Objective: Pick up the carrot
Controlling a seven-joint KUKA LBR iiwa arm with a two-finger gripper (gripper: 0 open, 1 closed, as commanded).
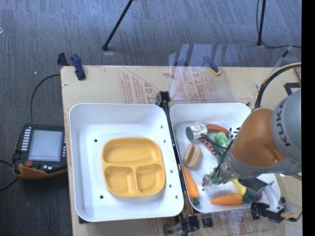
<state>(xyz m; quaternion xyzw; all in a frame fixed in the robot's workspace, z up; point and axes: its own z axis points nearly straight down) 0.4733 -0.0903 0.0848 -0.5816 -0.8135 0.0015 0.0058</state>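
While the carrot (190, 181) lies flat on the floor of the right bin (211, 104), against that bin's left wall and towards its front corner, the pick is not yet made. A second carrot (227, 199) lies near the right bin's front wall, also on the floor. Neither is lifted.

The gripper (212, 179) is low inside the right bin, between the two carrots and just beside the first. The wrist hides its tip, so it cannot be told whether the gripper is apart or together. No object is seen held in it.

Judged status: the approach is largely done. Closing on a carrot and lifting it clear of the right bin are left.

Further back in the right bin lie a bread roll (192, 156), a small can (197, 131) and a green item (221, 139). The left bin (118, 109), touching the right bin's left side, holds a yellow divided tray (133, 166).
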